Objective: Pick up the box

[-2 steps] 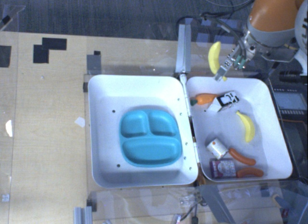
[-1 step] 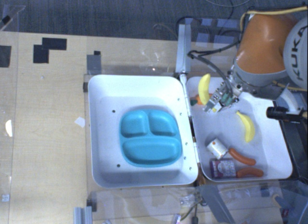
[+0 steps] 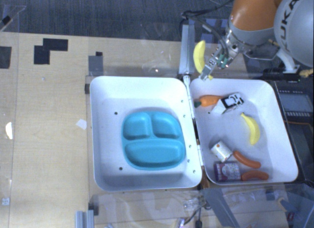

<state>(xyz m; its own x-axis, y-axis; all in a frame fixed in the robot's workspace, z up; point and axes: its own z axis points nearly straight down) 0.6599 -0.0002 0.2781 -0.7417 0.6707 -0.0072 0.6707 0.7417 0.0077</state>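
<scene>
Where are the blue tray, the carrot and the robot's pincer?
Blue tray (image 3: 153,141): camera view, on its middle ridge.
Carrot (image 3: 210,101): camera view, mid-body.
Pincer (image 3: 212,66): camera view, between its fingertips, beside a banana (image 3: 198,55).

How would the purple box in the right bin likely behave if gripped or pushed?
The purple box lies flat, so it probably won't roll or tip. It sits close to the near wall of the right bin beside a sausage, so a push would likely jam it or shift the sausage.
</scene>
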